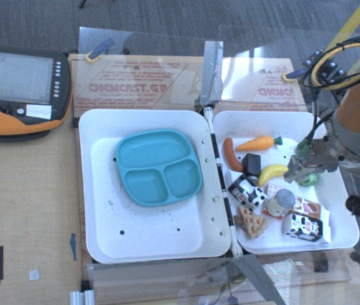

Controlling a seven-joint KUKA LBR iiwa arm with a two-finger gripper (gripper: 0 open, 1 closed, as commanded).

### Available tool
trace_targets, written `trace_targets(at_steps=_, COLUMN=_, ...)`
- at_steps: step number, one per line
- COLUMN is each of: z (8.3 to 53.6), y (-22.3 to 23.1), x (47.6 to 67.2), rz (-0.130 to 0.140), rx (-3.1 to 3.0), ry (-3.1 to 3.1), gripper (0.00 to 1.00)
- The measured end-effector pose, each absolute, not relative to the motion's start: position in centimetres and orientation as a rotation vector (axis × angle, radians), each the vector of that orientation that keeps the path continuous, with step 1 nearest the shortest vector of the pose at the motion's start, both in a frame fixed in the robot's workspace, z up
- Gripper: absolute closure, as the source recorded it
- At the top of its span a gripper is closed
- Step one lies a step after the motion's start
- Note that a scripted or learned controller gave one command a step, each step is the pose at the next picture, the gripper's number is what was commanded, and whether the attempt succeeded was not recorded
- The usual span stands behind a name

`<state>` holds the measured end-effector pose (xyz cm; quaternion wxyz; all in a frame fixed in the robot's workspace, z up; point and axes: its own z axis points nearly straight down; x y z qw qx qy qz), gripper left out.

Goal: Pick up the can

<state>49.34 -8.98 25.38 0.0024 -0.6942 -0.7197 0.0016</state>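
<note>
Nearest the camera, by the near edge of the right bin (348,237), lie a milk carton with a cow print (306,226) at the near right corner and a pizza slice toy (251,223) toward the near left; just beyond them the can (282,202) sits roughly mid-bin, tilted, its grey lid end turned up toward the camera, touching or nearly touching a red-and-white packet (306,207) on its right and a small cow-patterned toy (254,197) on its left.

Farther in come a banana (272,173), a black block (251,164), a sausage (232,154) by the left wall and a carrot (256,143) near the far edge; in the left bin (97,170) a blue divided plate (159,167) lies about the middle.

The gripper (307,168) hangs over the right side of the right bin, beyond the can and apart from it, beside a green object (309,179); whether its jaws stand open or closed I cannot tell, and nothing shows between them.

The can is likely rigid, light and smooth-walled, so apt to slip or roll; the curved side wall across its width looks the best hold, though the crowding neighbours leave little room for fingers.
</note>
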Motion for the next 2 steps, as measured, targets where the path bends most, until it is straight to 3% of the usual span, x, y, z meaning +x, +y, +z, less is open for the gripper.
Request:
trace_targets(at_steps=1, z=31.2, y=-9.4, x=49.1, rz=0.004, rx=-2.305, ry=-2.133, gripper=1.00)
trace_targets(at_steps=2, z=26.5, y=-3.2, x=47.9, rz=0.008, rx=-2.386, ry=-2.037, gripper=1.00)
